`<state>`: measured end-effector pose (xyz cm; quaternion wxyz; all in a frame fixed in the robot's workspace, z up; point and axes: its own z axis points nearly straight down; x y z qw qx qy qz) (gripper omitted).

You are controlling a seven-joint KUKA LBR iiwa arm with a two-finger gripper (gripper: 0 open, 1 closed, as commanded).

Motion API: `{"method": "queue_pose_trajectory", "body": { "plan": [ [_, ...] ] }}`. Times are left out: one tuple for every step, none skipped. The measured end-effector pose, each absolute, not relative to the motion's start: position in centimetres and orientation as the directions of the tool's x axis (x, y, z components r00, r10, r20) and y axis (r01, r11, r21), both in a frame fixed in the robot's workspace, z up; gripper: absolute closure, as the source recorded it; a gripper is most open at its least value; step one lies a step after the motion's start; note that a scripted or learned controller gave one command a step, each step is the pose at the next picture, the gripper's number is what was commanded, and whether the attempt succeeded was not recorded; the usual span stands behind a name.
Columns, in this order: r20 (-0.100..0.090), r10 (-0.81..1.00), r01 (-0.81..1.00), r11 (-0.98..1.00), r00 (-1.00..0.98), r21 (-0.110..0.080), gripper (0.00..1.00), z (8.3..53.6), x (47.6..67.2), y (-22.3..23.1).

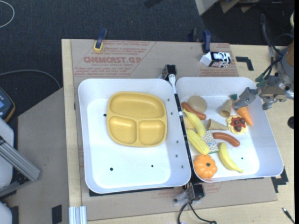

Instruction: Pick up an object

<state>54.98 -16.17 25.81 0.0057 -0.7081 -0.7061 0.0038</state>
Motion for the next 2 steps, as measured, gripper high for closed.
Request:
{"method": "queue_pose_trajectory", "body": {
  "plan": [
    [0.0,1.0,1.0,0.0,0.0,0.0,0.0,26.5,55.2,-16.1],
    [0.002,1.0,1.0,0.0,0.0,-0.006,0.0,20.7,54.8,-15.3]
  ]
}}
